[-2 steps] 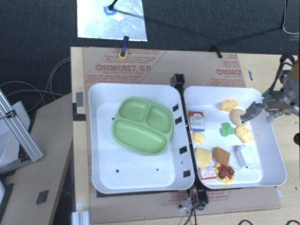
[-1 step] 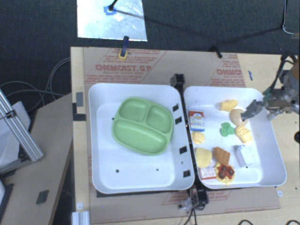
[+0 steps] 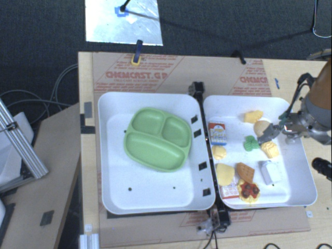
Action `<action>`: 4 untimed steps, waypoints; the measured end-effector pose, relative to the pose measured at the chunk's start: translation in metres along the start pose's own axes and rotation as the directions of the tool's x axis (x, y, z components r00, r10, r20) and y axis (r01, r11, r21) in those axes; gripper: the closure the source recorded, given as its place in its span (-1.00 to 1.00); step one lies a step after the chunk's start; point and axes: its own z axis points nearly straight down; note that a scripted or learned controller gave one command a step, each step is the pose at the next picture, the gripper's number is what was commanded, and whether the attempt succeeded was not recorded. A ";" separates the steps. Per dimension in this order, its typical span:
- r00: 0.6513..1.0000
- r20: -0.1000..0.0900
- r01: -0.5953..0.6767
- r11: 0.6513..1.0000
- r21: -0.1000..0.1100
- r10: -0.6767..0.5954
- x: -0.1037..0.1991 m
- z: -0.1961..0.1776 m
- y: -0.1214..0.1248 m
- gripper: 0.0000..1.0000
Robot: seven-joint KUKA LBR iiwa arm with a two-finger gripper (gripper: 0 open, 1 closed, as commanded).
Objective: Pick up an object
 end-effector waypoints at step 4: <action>1.000 0.001 -0.001 1.000 -0.007 0.001 0.002 0.114 -0.014 1.00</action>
